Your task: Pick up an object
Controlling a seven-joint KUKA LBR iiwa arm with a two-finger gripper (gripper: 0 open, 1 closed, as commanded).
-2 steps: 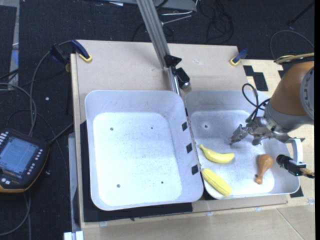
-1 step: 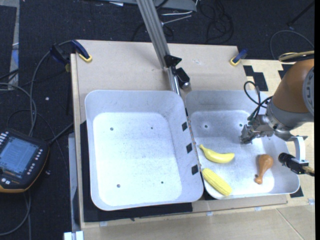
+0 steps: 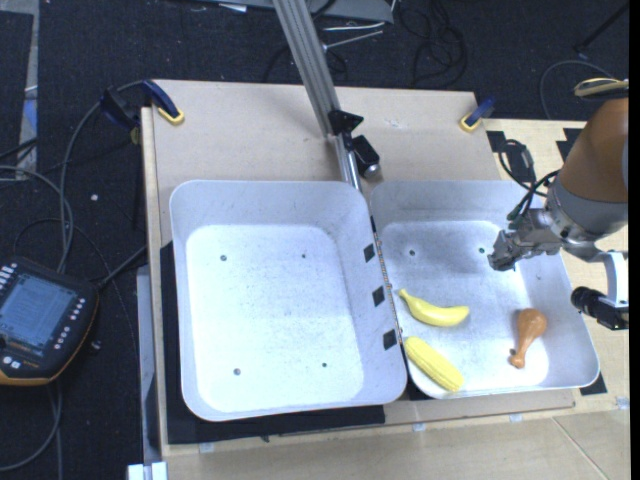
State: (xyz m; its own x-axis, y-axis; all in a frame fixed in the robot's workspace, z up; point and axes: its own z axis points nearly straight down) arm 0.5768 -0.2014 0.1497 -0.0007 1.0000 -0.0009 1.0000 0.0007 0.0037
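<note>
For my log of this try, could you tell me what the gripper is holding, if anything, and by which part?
Nothing is seen held. The gripper hangs above the right bin, apart from the banana, corn and drumstick.

We see even, diffuse light from above, bright on the two white bins (image 3: 270,298) and dim on the dark floor (image 3: 70,68) at far left. Shadows are soft and short. The picture is slightly grainy, edges mildly soft.
</note>
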